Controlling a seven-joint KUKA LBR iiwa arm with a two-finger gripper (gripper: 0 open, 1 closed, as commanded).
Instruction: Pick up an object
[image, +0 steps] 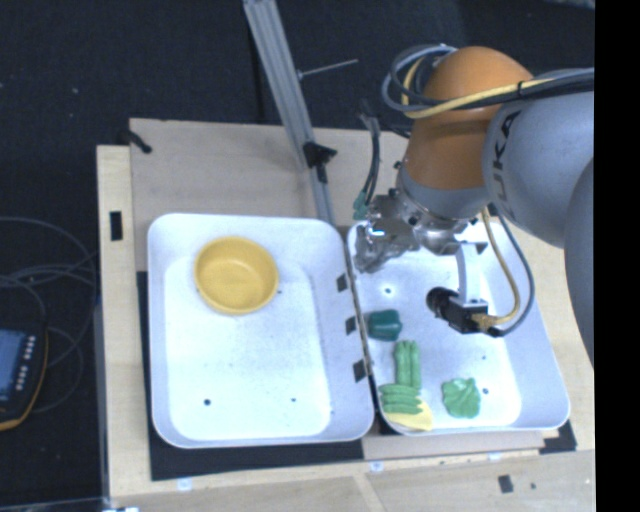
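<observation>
Hanging over the right bin's upper left corner, the jaws sit close to the divider; whether they are wide or narrow cannot be told. Nothing shows between them. Below them lies a dark green block, apart from the jaws. Further down: a green ridged piece, a yellow-green piece at the bin's near edge, a green lump. Left bin: yellow bowl, upper part.
</observation>
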